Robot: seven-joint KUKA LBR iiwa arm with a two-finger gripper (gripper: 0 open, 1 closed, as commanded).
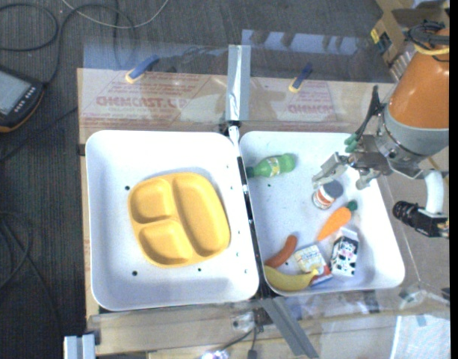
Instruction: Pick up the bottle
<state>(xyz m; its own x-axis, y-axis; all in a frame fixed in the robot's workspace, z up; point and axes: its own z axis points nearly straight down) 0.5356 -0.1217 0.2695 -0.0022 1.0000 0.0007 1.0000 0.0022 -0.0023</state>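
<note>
Camera view has the gripper (338,172) hanging over the right bin (385,271) with fingers spread and nothing between them. Bottle (272,165), green, lies on its side near that bin's upper left corner, well apart from the gripper.

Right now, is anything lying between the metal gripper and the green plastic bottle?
No. In the camera view, only bare white bin floor separates gripper from bottle.

tray (180,219) in left bin (109,275) | bottle (272,166) in right bin (385,268)
</note>
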